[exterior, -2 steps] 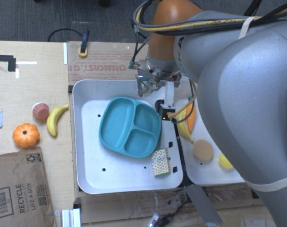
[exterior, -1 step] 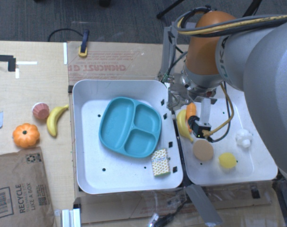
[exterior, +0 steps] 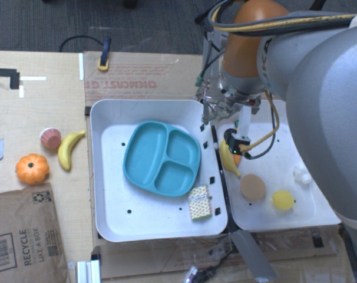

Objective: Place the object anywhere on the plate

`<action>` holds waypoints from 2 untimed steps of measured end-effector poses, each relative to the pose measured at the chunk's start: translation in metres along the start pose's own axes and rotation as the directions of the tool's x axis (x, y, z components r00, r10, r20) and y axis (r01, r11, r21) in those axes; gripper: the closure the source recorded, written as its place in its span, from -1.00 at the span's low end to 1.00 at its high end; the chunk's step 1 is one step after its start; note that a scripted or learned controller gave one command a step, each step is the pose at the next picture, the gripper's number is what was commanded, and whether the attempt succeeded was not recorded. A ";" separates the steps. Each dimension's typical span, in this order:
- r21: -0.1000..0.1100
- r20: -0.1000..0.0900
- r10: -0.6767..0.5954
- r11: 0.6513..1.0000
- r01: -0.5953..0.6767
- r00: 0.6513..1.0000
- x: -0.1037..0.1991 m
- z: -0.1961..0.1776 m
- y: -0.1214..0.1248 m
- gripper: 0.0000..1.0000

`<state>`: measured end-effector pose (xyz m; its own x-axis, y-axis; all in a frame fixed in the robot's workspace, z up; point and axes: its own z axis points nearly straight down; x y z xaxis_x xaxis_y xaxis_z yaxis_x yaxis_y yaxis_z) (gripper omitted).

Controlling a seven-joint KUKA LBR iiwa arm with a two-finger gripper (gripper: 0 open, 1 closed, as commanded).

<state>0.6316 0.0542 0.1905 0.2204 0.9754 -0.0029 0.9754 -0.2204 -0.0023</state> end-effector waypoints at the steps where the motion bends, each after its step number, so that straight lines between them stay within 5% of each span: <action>1: 0.000 -0.001 -0.095 0.995 0.095 0.995 0.119 0.018 0.001 1.00; 2: 0.000 0.000 -0.233 0.973 0.233 0.973 0.060 -0.030 -0.049 1.00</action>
<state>0.5973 0.1234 0.2208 -0.0126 0.9999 -0.0023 0.9999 0.0126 -0.0029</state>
